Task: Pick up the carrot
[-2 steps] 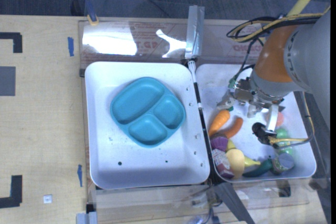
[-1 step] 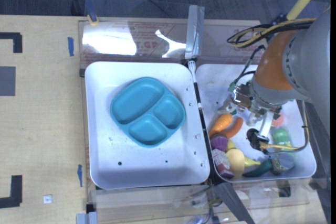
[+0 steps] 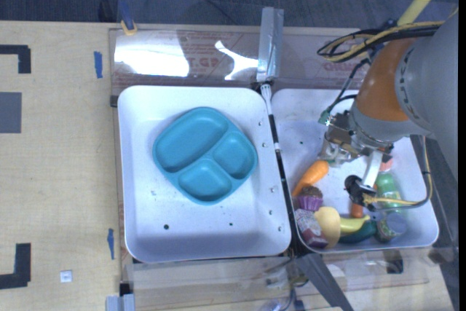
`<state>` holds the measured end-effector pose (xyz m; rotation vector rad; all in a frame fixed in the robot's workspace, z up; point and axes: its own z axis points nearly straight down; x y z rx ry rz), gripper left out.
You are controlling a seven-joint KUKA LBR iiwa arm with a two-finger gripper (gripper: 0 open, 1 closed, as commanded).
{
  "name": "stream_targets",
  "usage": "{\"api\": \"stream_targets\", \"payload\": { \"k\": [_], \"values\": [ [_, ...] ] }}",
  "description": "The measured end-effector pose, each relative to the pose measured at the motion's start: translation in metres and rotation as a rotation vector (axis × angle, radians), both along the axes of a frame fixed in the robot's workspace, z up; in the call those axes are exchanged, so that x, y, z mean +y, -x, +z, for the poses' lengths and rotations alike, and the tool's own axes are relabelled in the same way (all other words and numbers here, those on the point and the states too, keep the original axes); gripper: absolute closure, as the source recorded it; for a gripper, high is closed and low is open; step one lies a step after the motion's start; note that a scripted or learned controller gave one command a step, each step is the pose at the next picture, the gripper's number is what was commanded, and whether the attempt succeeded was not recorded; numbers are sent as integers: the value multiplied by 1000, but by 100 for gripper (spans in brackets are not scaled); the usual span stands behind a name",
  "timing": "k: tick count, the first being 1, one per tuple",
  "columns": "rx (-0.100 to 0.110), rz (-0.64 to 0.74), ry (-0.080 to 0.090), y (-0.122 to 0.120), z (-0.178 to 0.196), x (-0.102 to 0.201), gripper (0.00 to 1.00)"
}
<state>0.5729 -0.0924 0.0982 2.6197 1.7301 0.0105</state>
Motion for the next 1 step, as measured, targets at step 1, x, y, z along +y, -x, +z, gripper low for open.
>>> {"api": "stream_targets", "payload": {
  "k": [1],
  "values": [
    [1,0,0,0,-1,0,0]
  ]
}}
